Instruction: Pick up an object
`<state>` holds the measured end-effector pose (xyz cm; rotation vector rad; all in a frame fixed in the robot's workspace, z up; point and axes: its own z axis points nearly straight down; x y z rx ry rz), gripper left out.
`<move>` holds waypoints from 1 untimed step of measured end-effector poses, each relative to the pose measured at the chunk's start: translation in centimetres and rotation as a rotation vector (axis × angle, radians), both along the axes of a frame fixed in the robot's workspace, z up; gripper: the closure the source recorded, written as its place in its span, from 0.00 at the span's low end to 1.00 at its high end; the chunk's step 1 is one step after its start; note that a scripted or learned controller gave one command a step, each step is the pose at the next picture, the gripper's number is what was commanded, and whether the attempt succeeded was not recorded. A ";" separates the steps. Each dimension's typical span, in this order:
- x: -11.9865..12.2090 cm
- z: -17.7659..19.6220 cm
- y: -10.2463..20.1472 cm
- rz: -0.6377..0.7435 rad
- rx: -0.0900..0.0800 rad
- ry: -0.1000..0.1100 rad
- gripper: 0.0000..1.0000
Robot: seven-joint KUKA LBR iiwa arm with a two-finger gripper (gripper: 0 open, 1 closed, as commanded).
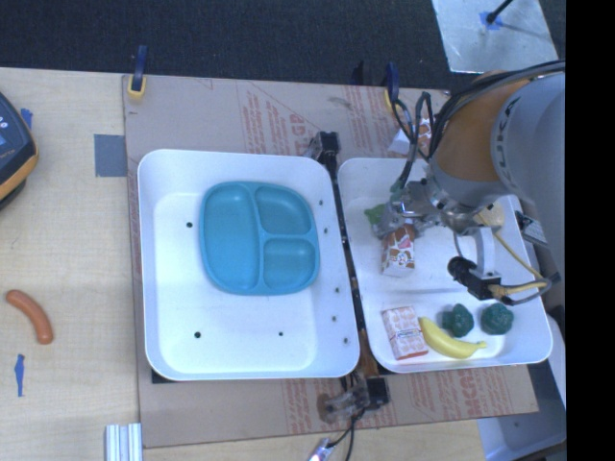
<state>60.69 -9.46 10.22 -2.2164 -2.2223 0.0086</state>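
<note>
Watching: from my remote station, I see the arm (pixel 500 133) reaching in over the right bin (pixel 370 349).
End effector: the end effector (pixel 408 209) sits low in the right bin; I cannot tell whether it is open or closed.
Carton: a small brown-and-white carton (pixel 400 250) lies directly under the end effector, seemingly touching it; its print is too blurred for me to read.
Packet: a flat red-and-white packet (pixel 401 331) lies near the bin's front edge, its lettering illegible.
Banana: a yellow banana (pixel 450 342) lies just beside the packet.
Green pieces: two dark green pieces (pixel 478 319) rest by the banana.
Left bin: the left bin (pixel 173 339) holds a blue divided plate (pixel 258 237).
Table: a sausage (pixel 31 315) lies on the table (pixel 58 248), far left.
</note>
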 end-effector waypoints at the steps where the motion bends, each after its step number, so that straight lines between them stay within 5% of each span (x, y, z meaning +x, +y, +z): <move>1: 0.9 9.1 5.7 0.003 0.003 -0.006 1.00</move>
